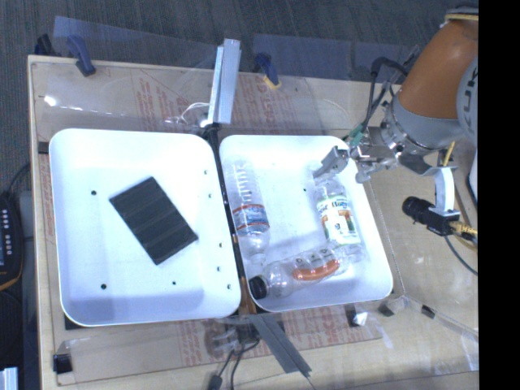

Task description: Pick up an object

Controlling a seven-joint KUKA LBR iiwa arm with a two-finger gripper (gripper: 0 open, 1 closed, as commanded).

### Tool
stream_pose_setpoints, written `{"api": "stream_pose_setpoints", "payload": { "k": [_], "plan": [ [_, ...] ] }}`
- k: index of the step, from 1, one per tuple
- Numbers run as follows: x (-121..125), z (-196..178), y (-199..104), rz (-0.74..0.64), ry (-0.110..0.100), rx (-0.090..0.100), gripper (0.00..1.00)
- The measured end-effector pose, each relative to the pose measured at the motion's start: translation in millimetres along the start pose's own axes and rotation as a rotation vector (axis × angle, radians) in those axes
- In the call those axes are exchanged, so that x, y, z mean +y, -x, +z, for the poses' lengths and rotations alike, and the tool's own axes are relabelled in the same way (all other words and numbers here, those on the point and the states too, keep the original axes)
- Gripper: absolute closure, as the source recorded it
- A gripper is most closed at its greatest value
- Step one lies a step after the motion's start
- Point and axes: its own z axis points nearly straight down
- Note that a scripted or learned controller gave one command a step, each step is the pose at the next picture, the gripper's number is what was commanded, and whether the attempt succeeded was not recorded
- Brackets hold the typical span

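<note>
Two white bins (pixel 130 140) side by side; gripper (pixel 335 159), grip impossible to tell, hovering just above the white-labelled bottle (pixel 338 216), lying lengthwise toward lower frame.

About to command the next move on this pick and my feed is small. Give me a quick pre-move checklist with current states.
1. Target nearby: clear plastic bottle with white label lies just below the gripper: ok.
2. Object between fingers: nothing seen there: not ok.
3. Finger opening: cannot tell.
4. Neighbours: clear bottle with blue label lies apart; clear bottle with orange label crowds the target's lower end: not ok.
5. Dark ribbed rectangular pad sits in the left white bin, out of the way: ok.
</note>
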Motion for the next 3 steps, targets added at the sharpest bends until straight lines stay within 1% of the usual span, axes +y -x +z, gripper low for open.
{"api": "stream_pose_setpoints", "payload": {
  "k": [1, 2, 3],
  "plan": [
    [53, 128, 13, -0.064, -0.002, 0.0, 0.0],
    [16, 103, 13, -0.162, 0.001, 0.001, 0.0],
    [22, 131, 12, -0.236, -0.001, 0.002, 0.0]
  ]
}}
